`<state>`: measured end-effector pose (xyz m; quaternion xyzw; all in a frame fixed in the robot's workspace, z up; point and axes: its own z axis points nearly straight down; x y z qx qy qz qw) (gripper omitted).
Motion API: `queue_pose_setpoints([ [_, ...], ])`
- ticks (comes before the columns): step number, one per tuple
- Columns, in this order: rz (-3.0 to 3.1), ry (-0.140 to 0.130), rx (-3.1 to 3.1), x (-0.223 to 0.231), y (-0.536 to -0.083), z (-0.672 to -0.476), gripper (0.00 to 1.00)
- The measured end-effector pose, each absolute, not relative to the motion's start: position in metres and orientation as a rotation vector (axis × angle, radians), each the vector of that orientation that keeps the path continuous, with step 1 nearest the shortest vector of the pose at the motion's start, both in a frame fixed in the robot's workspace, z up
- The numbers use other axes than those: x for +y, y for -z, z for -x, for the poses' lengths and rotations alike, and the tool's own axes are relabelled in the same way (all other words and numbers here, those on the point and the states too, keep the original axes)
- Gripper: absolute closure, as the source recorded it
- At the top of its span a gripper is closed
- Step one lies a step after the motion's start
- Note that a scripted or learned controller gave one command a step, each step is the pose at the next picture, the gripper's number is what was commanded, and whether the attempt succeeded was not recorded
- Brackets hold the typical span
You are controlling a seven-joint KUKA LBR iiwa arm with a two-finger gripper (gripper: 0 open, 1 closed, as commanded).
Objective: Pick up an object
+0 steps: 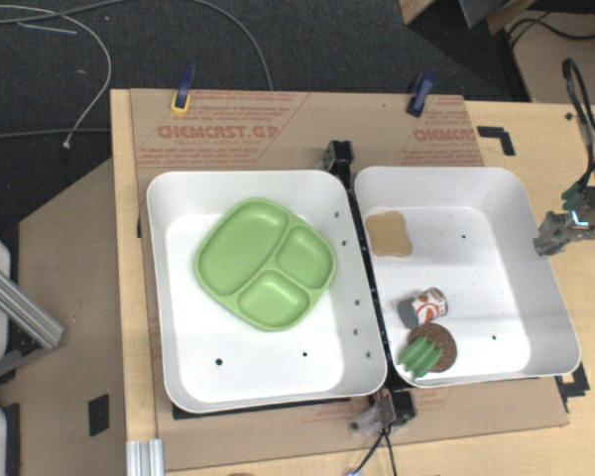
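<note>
Camera view: wood bench (69, 266), dark carpet (278, 18) behind; jaws (560, 228) state unclear.

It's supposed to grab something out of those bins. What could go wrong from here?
The small can lies on its side, so it might roll away from the fingers. It sits close to the round brown and green object, so the gripper may bump both. The green plate looks wide for a two-finger grasp.
</note>
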<state>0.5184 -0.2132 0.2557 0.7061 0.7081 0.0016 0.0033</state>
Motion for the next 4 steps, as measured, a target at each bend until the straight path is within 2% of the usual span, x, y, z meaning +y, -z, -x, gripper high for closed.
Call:
queue_pose_setpoints([
  [2, -2.217, -0.002, 2.23, -0.115, -0.256, -0.547, 1.0],
  [3, -2.213, -0.005, 2.228, -0.066, -0.259, -0.575, 1.0],
  [4, -2.217, -0.001, 2.229, -0.02, -0.246, -0.586, 1.0],
])
